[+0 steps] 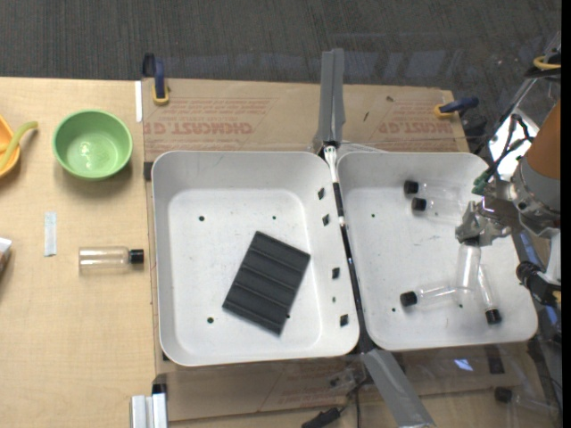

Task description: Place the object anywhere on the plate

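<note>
A black ribbed rectangular plate point(266, 282) lies flat and turned at an angle in the left bin point(178, 239). The right bin point(384, 239) holds several clear bottles with black caps. One clear bottle point(471, 275) lies near the bin's right side, with its cap point(492, 316) toward the front. A second bottle point(434, 292) lies across it, cap to the left. Two more caps point(416, 196) sit near the back. My gripper point(475, 228) hangs low over the right bin, just above the upper end of the first bottle. Nothing visibly sits in it.
On the wooden bench to the left stand a green bowl point(93, 144), a small clear bottle point(107, 257) lying on its side, and an orange item point(5, 146) at the edge. A divider point(337, 221) separates the bins. Clamps point(157, 80) hold cardboard behind.
</note>
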Controlling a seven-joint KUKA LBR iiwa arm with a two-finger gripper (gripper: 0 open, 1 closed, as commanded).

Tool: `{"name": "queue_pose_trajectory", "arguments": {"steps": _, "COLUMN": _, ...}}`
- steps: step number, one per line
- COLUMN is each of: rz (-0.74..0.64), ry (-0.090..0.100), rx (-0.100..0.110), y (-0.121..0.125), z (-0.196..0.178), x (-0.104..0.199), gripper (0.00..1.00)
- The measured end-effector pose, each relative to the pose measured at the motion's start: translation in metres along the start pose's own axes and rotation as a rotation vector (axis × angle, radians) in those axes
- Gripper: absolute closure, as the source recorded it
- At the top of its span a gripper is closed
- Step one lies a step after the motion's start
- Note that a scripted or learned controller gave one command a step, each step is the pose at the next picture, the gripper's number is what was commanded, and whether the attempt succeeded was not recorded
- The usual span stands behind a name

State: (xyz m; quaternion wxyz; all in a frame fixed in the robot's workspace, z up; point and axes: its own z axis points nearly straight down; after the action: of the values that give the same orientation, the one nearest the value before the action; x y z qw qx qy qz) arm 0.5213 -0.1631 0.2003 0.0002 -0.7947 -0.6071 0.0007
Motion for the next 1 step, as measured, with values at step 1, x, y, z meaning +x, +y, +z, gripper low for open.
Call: {"name": "queue_pose_trajectory", "arguments": {"steps": 1, "rz": -0.15, "ry": -0.002, "rx": 0.001, "y": 0.066, "z": -0.0781, "x": 0.0403, "gripper": 1.0}}
